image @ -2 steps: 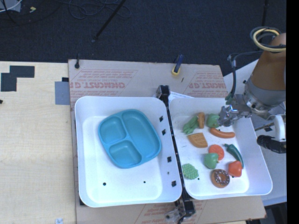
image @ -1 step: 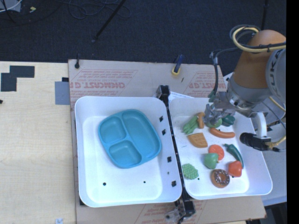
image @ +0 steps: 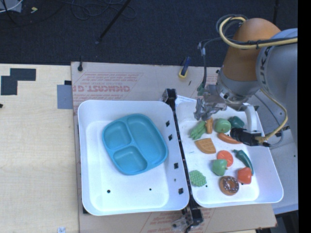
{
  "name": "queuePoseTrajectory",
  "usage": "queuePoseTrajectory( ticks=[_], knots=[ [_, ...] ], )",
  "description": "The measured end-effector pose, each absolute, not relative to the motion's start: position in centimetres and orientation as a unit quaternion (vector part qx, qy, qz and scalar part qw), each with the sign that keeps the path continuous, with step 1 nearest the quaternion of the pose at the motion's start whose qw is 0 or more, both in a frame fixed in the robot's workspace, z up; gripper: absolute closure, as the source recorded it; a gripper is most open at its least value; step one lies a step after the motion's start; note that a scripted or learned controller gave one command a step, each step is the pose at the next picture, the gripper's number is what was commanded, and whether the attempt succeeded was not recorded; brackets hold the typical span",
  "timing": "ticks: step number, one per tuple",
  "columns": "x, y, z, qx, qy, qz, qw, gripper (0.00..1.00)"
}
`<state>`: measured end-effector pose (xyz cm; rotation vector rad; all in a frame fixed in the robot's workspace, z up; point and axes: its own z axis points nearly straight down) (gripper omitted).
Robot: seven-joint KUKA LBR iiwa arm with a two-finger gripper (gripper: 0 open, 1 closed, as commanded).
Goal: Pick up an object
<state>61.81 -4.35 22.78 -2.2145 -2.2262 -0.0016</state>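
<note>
From where I sit, the left bin (image: 92, 178) on the worktop (image: 34, 154) has a blue plate (image: 133, 143) with three sections in it, and nothing there needs picking. The right bin (image: 272, 188) is full of toy food packed close together. The gripper (image: 206, 111) hangs low over the far end of that bin, and I cannot tell if it is spread or pressed together, because the arm (image: 252, 52) hides it. Just under it lie a leafy green piece (image: 198, 130), a small orange carrot (image: 209, 125) and a round green fruit (image: 222, 125), all touching or nearly so. That crowding worries me: the gripper could push two toys at once, or knock one aside and come up with nothing. The donut (image: 229, 185) and red pepper (image: 244, 175) sit well apart from it, at the near end.
</note>
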Motion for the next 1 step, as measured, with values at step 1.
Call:
queuePoseTrajectory(
  ticks=[1],
  knots=[
    [62.74, 0.59, 22.44, -0.706, -0.709, 0.0004, 0.001, 1.00]
  ],
)
